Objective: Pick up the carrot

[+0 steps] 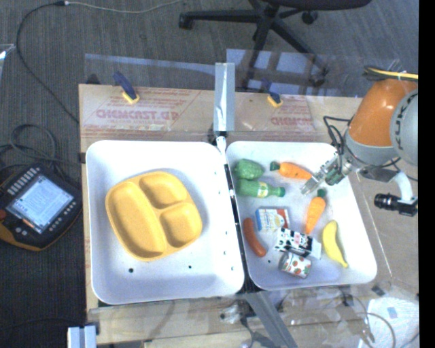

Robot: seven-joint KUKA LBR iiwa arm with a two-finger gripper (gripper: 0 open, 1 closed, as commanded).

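Jaws, state unclear, hover between two carrots, banana nearby.

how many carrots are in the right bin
2. One carrot lies near the back of the right bin, right of the green bottle; the other lies tilted just below the hand, left of the banana.

Dark grey carpet floor, black office chair base at the top, thin cable looping across the carpet, handheld control pendant lying left of the wooden worktop
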